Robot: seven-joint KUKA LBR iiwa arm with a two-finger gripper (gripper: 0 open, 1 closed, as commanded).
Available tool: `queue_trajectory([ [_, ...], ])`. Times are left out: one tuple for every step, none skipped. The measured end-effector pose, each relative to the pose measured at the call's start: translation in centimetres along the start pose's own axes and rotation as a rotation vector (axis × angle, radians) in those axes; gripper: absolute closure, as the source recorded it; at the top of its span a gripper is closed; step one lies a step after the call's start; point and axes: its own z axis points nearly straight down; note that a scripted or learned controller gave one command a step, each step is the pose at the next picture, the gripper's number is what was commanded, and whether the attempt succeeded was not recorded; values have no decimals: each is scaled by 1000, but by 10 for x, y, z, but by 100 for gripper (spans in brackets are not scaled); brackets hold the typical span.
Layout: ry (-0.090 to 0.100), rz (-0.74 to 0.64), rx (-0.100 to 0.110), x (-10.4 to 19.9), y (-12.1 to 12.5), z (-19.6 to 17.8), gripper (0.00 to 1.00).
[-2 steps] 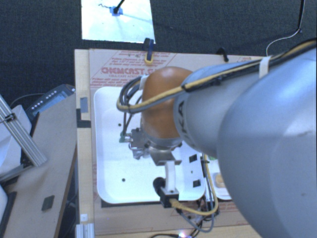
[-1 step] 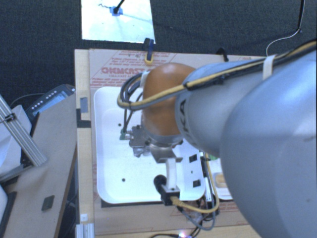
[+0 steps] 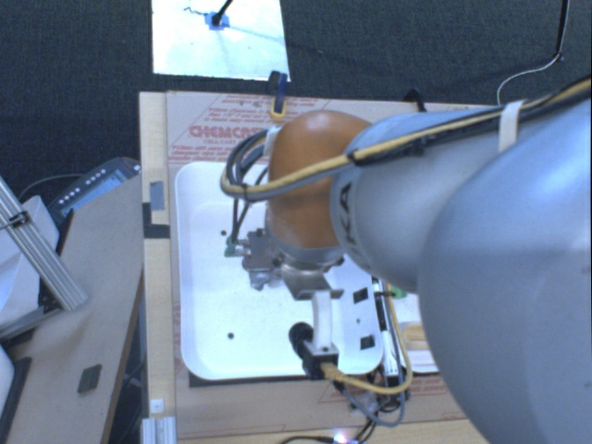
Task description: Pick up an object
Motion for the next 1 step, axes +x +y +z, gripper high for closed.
queue_trajectory([
  [-4,0,4,4,-3,40,100],
])
